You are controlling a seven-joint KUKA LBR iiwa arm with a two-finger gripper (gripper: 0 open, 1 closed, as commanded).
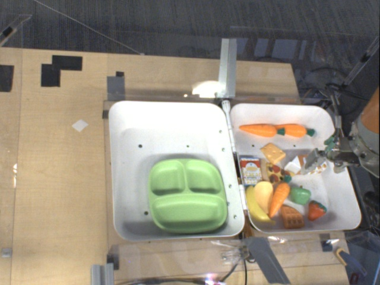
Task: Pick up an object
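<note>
wooden surface carries two white bins; the left bin holds a green tray, the right bin toy food, carrots farthest. claw hangs at its right side, grasp impossible to tell.

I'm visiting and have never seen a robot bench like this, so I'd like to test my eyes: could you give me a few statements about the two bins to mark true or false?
1. The green three-compartment plastic tray lies in the left white bin. True.
2. The two orange toy carrots laid end to end lie at the near edge of the right white bin. False: they lie along its far edge.
3. The pincer is over the right bin. True.
4. The yellow toy banana is in the left bin. False: it is in the right bin.
</note>
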